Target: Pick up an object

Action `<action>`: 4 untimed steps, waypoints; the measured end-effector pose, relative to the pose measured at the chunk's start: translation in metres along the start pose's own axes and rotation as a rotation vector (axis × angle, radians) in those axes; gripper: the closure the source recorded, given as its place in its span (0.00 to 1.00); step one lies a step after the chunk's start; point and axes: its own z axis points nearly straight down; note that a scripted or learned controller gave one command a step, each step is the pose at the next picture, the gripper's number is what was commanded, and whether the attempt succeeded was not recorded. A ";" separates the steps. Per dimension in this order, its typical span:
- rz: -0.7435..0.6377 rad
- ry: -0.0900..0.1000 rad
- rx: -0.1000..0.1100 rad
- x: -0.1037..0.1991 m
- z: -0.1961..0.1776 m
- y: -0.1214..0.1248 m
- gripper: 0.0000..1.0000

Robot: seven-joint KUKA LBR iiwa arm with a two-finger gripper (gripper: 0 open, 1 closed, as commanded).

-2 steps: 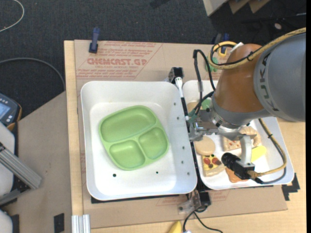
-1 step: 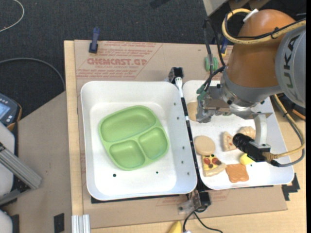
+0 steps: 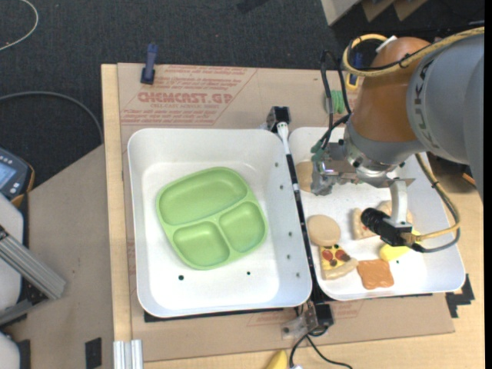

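My gripper hangs low over the back left part of the right bin, under the grey and orange arm. A tan rounded piece lies right beside it on the left, partly hidden by the gripper. In front of the gripper sit a round tan bun, a pizza slice, an orange toast piece and a yellow piece. A pale biscuit-like piece peeks out further right. Nothing can be seen between the gripper's parts.
The left bin holds a green divided plate. A black-edged divider separates the two bins. Both stand on a cardboard sheet with a blue clip at its far edge. Cables run near the front edge.
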 end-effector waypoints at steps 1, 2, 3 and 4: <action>-0.010 0.003 -0.006 0.110 -0.100 -0.043 1.00; -0.001 0.001 -0.023 0.058 -0.295 -0.027 1.00; -0.010 0.004 -0.009 0.115 -0.338 -0.067 1.00; -0.009 0.002 -0.005 0.166 -0.354 -0.086 1.00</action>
